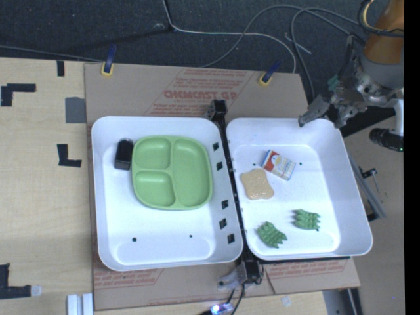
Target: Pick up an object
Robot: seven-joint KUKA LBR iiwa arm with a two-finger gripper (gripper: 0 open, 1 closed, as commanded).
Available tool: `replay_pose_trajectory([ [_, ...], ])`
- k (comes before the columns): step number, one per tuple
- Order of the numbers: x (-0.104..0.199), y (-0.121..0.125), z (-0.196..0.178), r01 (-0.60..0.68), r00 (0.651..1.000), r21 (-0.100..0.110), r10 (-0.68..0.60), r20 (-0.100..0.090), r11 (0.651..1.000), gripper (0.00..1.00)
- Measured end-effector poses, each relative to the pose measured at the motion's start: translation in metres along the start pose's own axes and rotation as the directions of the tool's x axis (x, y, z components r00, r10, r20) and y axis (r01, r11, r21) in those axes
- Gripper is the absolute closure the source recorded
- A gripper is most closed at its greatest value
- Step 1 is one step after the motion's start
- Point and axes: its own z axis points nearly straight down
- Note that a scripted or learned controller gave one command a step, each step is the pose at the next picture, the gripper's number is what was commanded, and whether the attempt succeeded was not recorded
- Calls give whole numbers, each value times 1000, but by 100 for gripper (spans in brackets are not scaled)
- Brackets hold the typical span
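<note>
Four items (281, 165) well apart from hand (326, 115).

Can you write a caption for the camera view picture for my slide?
Robot claw above right bin's corner; green plate sits in left bin.

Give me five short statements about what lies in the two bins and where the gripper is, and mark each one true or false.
1. The green plate lies in the left bin. True.
2. A black block rests in the middle of the plate. False: it lies beside the plate, on the bin floor to its left.
3. The right bin holds two green toys. True.
4. The gripper grips the small box. False: it is at the bin's far right corner, apart from the box.
5. The tan piece lies in the left bin. False: it lies in the right bin, beside the box.
</note>
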Motion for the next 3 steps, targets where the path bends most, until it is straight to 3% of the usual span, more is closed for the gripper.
replay_pose_trajectory([
  [1,1,2,-9,4,1000,-13,-4,3,1000,0],
  [3,2,-11,85,3,1000,-8,-3,3,1000,0],
])
